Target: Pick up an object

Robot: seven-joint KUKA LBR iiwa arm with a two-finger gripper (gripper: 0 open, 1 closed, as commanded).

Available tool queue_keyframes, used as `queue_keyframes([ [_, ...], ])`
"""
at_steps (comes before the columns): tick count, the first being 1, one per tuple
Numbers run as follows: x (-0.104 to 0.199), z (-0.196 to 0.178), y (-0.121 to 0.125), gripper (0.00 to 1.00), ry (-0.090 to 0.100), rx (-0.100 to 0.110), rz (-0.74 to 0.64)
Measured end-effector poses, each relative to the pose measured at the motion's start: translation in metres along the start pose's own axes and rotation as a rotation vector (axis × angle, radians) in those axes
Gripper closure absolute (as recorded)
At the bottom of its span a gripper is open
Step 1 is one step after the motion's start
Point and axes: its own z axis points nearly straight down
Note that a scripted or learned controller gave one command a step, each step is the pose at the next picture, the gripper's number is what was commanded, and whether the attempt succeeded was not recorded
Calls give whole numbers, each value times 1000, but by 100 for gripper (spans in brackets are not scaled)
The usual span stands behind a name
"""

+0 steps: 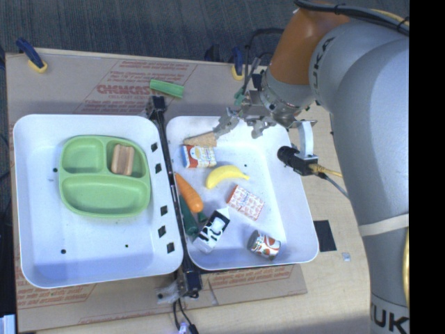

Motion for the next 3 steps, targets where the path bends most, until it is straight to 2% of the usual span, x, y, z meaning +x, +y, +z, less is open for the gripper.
queue_keyframes([
  [1,64,-148,4,0,0,-5,-1],
  [2,37,-291,10,0,0,-7,1],
  [3,-39,-175,-9,0,-1,1,3],
])
